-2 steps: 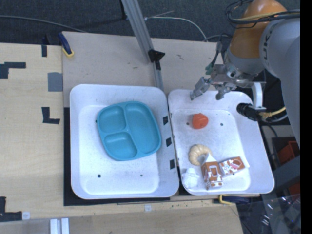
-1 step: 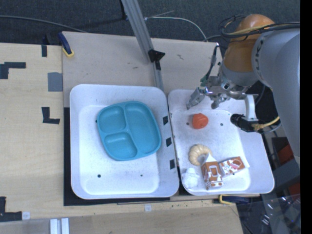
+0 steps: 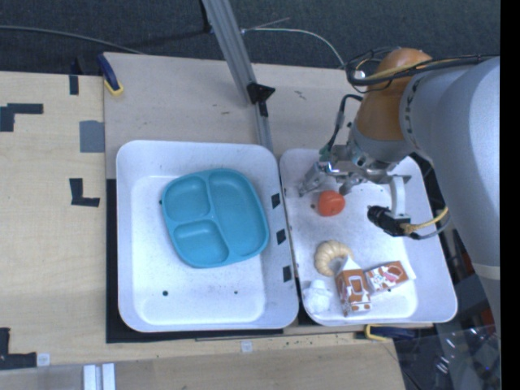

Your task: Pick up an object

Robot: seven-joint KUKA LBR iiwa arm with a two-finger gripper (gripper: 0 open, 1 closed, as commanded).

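Since the gripper (image 3: 329, 181) hangs just above the orange ball (image 3: 330, 204) in the right bin (image 3: 435, 299), jaws seemingly apart around nothing, a grab looks imminent.

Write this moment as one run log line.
gripper: above red object, right bin | grasp: unconfirmed | blue tray: left bin

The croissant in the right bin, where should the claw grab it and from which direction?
Probably from straight above, closing across the thick middle of the croissant. It lies flat as a curved arch on the right bin floor, so its top is exposed. The orange-and-white packet sits close at its lower right, so place the fingers on the upper-left and lower-right flanks with care, away from the tapering ends.
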